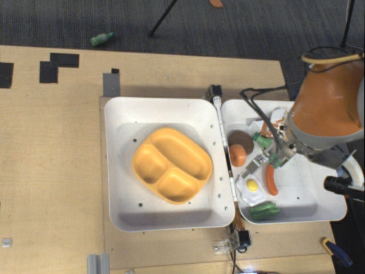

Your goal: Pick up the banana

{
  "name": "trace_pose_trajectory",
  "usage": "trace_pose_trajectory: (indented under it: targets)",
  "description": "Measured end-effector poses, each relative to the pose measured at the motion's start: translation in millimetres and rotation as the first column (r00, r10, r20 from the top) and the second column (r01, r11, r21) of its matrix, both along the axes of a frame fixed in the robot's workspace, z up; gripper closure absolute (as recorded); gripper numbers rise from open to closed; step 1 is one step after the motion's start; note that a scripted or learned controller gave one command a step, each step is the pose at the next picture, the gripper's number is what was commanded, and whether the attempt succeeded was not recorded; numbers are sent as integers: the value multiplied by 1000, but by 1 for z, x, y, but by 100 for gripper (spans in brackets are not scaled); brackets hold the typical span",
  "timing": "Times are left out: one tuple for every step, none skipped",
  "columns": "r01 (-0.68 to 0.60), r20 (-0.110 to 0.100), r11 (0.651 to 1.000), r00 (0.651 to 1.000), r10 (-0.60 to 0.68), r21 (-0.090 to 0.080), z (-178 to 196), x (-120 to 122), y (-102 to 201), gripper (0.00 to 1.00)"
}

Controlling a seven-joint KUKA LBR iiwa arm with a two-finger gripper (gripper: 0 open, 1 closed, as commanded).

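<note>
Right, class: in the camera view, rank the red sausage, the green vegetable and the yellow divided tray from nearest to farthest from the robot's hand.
Measured from the hand:
1. Red sausage, just below the hand in the right bin.
2. Green vegetable, at the right bin's near edge.
3. Yellow divided tray, far off in the left bin.

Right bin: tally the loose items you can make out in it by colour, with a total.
Brown: 1, a round brown item
Orange-red: 2, a rounded orange piece and a red sausage-like piece
White and yellow: 1, a fried egg toy
Green: 1, a green item
Total: 5 clearly visible; the arm hides more of the right bin.
</note>
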State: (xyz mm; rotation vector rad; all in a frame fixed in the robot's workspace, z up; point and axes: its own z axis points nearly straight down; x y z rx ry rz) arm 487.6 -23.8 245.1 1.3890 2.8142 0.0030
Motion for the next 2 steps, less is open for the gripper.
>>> trace_pose_trajectory:
  targets:
    - [-168,-2,986,986,168,0,-61,-1,17,0]
    - [-168,3,986,986,168,0,-50,1,17,100]
